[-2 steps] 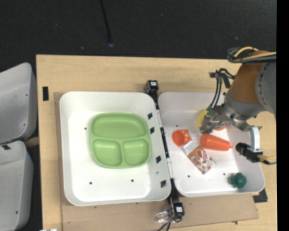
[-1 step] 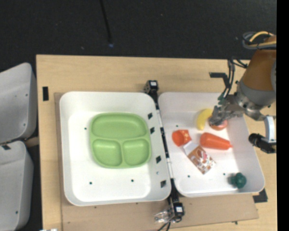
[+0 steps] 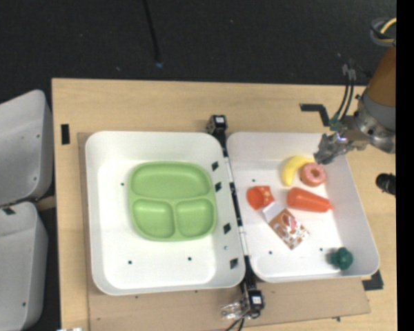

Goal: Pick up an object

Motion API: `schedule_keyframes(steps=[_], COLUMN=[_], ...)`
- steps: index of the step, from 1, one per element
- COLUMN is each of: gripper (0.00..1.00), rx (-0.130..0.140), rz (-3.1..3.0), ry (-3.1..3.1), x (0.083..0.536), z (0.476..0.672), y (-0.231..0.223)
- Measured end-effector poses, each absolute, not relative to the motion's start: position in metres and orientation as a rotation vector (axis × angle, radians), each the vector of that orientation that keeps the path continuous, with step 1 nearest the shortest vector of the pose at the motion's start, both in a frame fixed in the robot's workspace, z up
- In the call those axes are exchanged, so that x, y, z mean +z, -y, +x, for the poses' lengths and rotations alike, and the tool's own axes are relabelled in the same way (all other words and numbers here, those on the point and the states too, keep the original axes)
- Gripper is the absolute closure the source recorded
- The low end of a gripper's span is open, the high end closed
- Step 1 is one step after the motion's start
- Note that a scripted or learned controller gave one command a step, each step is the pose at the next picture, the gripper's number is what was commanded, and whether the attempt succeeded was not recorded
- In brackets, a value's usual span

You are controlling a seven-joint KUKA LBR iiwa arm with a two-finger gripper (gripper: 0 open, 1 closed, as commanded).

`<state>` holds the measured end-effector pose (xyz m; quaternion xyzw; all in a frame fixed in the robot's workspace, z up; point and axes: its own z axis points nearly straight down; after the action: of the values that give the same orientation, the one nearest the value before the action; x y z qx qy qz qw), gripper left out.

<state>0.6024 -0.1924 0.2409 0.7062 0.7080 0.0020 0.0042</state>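
Camera view looks down at a slant on a pale wooden desk (image 3: 69, 205) that carries 2 shallow white bins side by side. The left bin (image 3: 107, 254) holds a green plate (image 3: 171, 200) with 3 compartments, lying flat near the bin's middle.

The right bin (image 3: 352, 212) is the landmark for the rest. Near its far right corner lies a pink doughnut (image 3: 312, 175), and a yellow banana (image 3: 292, 167) sits touching the doughnut on the side toward the left bin. Just nearer the camera than the doughnut lies an orange carrot-shaped piece (image 3: 308, 200), lengthwise across the bin. Beside that piece, toward the divider between the bins, is a small red item (image 3: 260, 196), perhaps a pepper. Close to the bin's middle lies a small printed packet (image 3: 289, 228), tilted on a diagonal. A dark green lump (image 3: 342, 258) rests in the near right corner, well apart from the others.

The arm enters over the right bin's far right corner, its orange band at the frame's edge. The pincer (image 3: 329, 150) hangs just above the doughnut's far side, close to it. Its tips are too small and blurred here, so I cannot tell how far apart they stand or whether they touch anything.
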Motion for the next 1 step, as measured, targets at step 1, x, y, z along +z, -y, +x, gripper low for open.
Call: schedule_keyframes(steps=[1], gripper=[1.00], rx=[0.005], rz=[2.212], ry=[-2.221], x=[0.2952], z=[0.6037], y=[0.1939])
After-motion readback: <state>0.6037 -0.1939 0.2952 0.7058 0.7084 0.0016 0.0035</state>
